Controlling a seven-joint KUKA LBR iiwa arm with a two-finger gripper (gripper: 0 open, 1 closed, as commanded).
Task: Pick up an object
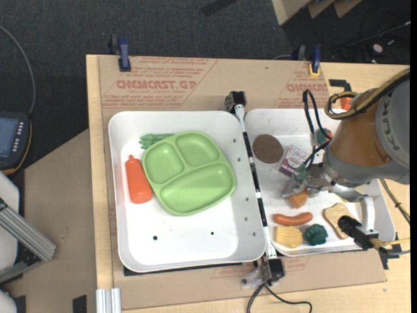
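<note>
Camera view frames two shallow white bins on a brown cardboard-lined tabletop [163, 83]. In the left bin [130, 233], a green three-compartment plastic plate [189, 173] is seen at centre, with an orange plastic bottle [137, 180] touching its left edge and a green leafy toy [153, 139] at its upper left. The right bin [277, 117], at the right of the frame, is entered by the grey and orange arm [361, 142]. The pincer [301, 186] is lowered just above a small orange block [298, 200]; whether it is apart or together cannot be told. A brown round disc [267, 148], a purple and white packet [293, 159], a red sausage [292, 219], a yellow corn piece [288, 237], a dark green lump [317, 235] and a toast slice [335, 216] are scattered around it.
</note>
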